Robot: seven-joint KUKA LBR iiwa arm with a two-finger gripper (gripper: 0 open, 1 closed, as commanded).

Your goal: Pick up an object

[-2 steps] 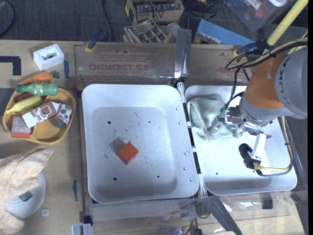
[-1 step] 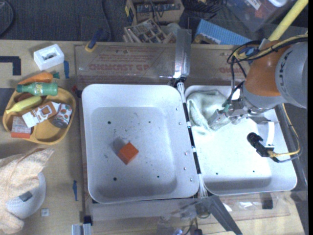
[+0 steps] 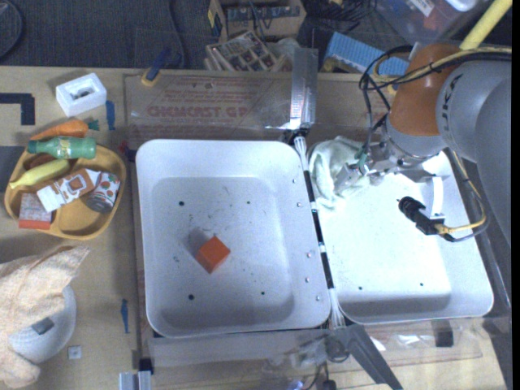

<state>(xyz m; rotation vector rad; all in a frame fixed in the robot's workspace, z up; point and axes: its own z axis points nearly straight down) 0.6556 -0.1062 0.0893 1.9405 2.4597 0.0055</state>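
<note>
An orange block (image 3: 214, 253) lies alone on the floor of the left bin (image 3: 162, 299), a little left of its middle and toward the near side, well apart from the arm. The arm reaches in from the right over the far part of the right bin (image 3: 422, 299), and the gripper (image 3: 363, 166) sits low at that bin's far left corner, against a pale crumpled cloth (image 3: 329, 173). Whether it is apart or together, I cannot tell. A yellow bowl (image 3: 89, 222) of toy food rests on the counter (image 3: 122, 88) far left.
</note>
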